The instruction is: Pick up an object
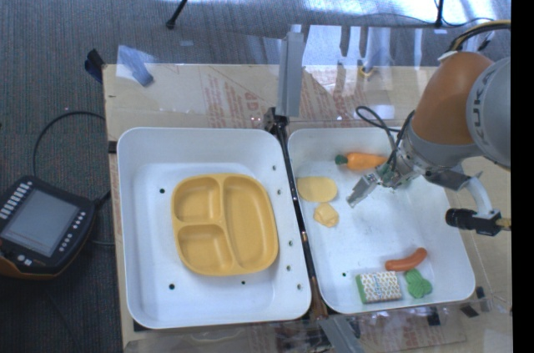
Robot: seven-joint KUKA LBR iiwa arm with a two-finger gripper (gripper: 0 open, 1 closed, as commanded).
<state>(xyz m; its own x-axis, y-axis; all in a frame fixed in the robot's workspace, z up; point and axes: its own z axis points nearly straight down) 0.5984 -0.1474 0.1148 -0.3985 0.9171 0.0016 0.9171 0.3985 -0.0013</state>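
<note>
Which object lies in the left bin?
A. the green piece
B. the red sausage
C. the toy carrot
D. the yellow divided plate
D: the yellow divided plate sits in the left bin, while the carrot, the sausage and the green piece all lie in the right bin.

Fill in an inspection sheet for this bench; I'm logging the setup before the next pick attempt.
Surface: two white bins, left bin and right bin, side by side on a bench.
Job's things: carrot, two pale yellow pieces, sausage, sponge, green piece, all in right bin.
Clutter: yellow divided plate in left bin.
Grippers: gripper over right bin, beside the carrot, holding nothing.
Cables: black cable near the wrist.
Surroundings: handheld controller on carpet, left.
</note>
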